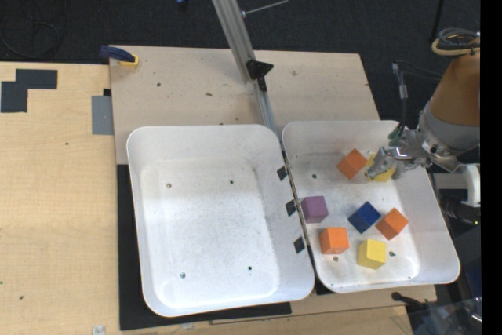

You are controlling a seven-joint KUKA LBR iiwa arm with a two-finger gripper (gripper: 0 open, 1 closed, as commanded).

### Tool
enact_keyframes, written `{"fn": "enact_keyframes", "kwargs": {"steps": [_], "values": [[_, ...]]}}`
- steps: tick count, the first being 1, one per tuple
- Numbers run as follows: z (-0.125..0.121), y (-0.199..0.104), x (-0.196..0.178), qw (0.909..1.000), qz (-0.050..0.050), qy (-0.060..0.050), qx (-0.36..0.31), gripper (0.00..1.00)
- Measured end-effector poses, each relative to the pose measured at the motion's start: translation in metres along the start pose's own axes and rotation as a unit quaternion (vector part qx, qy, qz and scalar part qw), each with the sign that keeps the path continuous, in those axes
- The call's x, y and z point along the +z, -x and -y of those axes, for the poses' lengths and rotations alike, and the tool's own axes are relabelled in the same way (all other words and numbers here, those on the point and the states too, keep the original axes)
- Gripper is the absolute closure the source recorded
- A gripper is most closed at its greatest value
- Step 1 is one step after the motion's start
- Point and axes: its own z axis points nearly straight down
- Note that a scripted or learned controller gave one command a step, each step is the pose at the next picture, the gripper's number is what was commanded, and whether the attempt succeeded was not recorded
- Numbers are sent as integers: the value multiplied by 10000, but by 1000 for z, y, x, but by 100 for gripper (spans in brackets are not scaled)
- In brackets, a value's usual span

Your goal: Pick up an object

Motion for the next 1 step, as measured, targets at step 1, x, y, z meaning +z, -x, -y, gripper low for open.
{"fn": "enact_keyframes", "kwargs": {"steps": [1], "values": [[3,9,-60,10000,6,10,9,100]]}}
